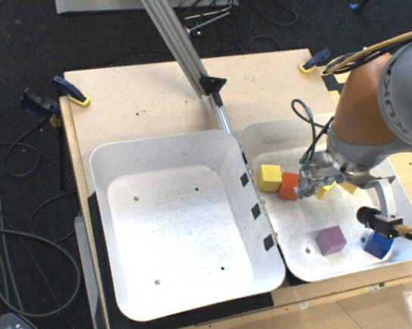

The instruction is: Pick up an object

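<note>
Jaws [310, 183] beside orange block [289, 185].

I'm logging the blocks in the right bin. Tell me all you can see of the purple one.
The purple block is a small cube-like piece with a matte, soft-looking surface, possibly foam, in dull violet. It lies flat on the floor of the right bin, toward the near edge, slightly turned against the bin's sides. Nothing touches it: the blue block sits apart to its right, and the tool is farther back, by the orange block.
</note>
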Controlling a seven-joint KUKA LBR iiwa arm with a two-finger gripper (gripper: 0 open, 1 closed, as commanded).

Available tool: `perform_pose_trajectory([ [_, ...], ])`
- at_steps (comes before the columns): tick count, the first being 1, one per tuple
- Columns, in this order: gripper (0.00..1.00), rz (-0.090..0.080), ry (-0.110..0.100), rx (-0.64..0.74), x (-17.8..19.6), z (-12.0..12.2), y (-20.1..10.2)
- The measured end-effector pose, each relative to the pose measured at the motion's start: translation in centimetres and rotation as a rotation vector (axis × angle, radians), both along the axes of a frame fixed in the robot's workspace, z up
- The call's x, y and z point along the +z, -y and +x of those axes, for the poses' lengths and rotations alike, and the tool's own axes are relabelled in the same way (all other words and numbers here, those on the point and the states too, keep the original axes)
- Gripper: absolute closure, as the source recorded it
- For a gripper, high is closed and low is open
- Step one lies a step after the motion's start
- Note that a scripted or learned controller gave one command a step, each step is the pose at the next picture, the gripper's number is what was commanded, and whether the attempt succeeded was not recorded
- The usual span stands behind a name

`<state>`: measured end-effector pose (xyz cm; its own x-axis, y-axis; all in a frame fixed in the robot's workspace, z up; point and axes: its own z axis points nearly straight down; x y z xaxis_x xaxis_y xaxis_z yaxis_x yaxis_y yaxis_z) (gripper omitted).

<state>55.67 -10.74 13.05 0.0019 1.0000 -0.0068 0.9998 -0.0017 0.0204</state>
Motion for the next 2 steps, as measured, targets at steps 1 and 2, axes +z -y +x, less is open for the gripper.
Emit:
perform_pose_trajectory([
  [1, 1.00, 0.005, -0.013, 0.005, 6.1, 0.5, -0.6],
  [2, 1.00, 0.005, -0.014, 0.005, 10.8, 0.6, -0.6],
])
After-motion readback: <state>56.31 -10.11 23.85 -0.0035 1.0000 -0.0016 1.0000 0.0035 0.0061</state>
